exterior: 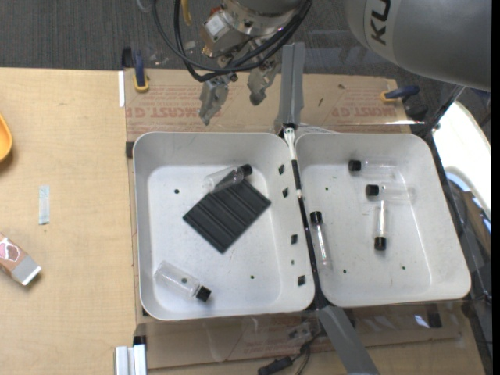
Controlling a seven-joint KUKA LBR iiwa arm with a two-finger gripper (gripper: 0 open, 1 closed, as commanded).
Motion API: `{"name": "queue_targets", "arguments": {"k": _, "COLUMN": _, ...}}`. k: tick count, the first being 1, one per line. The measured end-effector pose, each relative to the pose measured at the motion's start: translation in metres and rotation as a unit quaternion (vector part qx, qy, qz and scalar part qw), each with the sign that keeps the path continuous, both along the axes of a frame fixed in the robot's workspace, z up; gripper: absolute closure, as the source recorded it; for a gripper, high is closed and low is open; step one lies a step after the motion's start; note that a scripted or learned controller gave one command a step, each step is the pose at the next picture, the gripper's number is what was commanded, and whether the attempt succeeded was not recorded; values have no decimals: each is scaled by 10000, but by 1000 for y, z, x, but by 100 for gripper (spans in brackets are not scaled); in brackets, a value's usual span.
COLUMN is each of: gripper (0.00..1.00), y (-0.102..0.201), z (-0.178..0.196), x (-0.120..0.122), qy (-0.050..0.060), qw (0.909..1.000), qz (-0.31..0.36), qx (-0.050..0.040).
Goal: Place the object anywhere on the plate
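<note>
Camera view: gripper (236, 94) hangs at upper centre of the frame, above the back rim of the left bin (148, 209), fingers spread apart with nothing between them. The dark ribbed plate (227, 216) lies at a slant mid-bin. One clear vial (228, 177) rests at the plate's upper edge, seemingly touching it; another vial (181, 280) lies near the bin's lower left. Right bin (437, 209) holds several more vials. Judgement: placement not yet done; grasp and carry remain.
</note>
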State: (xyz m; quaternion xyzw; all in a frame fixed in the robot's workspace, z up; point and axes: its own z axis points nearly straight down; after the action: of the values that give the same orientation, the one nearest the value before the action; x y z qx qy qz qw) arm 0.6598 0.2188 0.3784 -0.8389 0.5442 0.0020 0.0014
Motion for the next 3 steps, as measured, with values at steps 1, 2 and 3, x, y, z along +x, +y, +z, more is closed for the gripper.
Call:
{"name": "queue_targets", "arguments": {"k": 1, "gripper": 0, "y": 5, "z": 60, "x": 0, "qy": -14, "qw": 9431, "qz": 3326, "qx": 10}}
{"name": "queue_targets", "arguments": {"k": 2, "gripper": 100, "y": 3, "z": 67, "x": 2, "qy": -4, "qw": 9447, "qz": 3278, "qx": 38}}
{"name": "queue_targets", "arguments": {"k": 3, "gripper": 100, "y": 10, "z": -119, "x": -46, "qy": -4, "qw": 9133, "qz": 4072, "qx": 2}}
